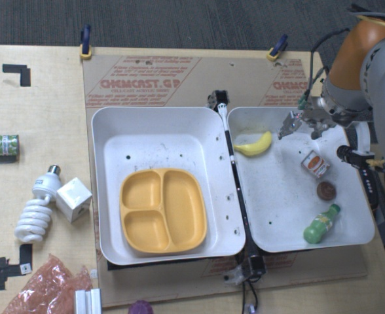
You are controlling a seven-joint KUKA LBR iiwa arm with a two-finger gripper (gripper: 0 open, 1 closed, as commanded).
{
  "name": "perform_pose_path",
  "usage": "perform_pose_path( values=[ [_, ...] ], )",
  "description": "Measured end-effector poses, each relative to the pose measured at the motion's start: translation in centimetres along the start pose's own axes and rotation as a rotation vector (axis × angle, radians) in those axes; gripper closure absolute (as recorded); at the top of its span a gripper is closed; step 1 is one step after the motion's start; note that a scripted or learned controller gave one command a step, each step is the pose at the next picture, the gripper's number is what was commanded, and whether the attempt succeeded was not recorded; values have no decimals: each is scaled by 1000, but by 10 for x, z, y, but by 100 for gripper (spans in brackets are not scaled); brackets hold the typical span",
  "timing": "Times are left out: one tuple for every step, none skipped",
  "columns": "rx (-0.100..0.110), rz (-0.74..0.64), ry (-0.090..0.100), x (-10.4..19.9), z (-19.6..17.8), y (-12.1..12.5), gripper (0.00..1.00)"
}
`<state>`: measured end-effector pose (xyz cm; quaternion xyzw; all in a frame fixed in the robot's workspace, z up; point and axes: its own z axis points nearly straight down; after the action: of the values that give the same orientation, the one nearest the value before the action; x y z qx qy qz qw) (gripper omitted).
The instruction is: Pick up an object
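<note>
The right bin (277, 201) holds a yellow banana (254, 144) at its back left, a small red-and-white container (315, 164), a brown round object (326, 190) and a green bottle (321, 224) lying near the front right. My gripper (302, 128) hangs over the back of this bin, to the right of the banana and above the red-and-white container. Its fingers are spread open and hold nothing. The left bin (146, 129) carries a yellow divided plate (163, 209).
On the bench left of the bins lie a spiral light bulb (36, 208), a white cube (74, 199), a small green can (4, 146) and a red mesh bag (45, 286). Blue clamps (86, 41) hold the board's back edge.
</note>
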<state>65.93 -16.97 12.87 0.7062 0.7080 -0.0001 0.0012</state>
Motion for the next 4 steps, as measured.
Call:
perform_pose_path(
  values=[
    [2,3,1,37,36,-70,0],
    [1,0,0,36,26,-70,100],
    [1,0,0,36,26,-70,0],
    [2,5,2,58,36,-141,0]
  ],
)
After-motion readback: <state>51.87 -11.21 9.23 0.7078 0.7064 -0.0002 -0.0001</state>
